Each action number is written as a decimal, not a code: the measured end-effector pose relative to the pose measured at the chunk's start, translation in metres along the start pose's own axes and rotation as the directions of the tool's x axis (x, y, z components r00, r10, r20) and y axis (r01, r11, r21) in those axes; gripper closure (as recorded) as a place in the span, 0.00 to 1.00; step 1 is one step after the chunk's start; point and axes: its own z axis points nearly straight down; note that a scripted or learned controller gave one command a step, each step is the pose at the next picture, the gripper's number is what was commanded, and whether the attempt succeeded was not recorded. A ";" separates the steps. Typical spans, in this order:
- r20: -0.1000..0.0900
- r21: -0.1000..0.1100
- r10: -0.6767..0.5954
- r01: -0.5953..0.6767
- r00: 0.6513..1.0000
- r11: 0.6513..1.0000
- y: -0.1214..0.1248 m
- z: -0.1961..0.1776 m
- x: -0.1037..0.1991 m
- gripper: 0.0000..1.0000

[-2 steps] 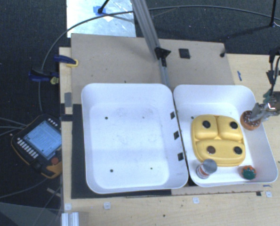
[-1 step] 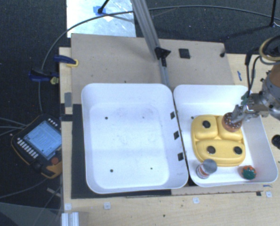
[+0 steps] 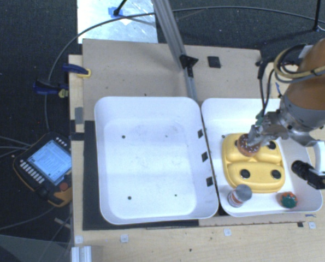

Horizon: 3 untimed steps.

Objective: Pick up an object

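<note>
Grey-capped can [image 3: 240, 195] nearest — claw [image 3: 252, 142] down on yellow toy [image 3: 254, 164].

No text, label, brand, number or sign can be read here. The handheld control pad [image 3: 45, 167] at the left of the bench has a lit bluish screen, but what stands on it is too small and blurred to read. The small can [image 3: 239, 195] in the right bin [image 3: 217, 113] seems to carry a printed wrapper, and its print is also too small to make out. The yellow toy [image 3: 255, 168] shows dark spots, not letters.
</note>
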 end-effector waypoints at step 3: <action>-0.001 -0.002 -0.001 0.001 1.000 1.000 0.025 0.003 0.143 1.00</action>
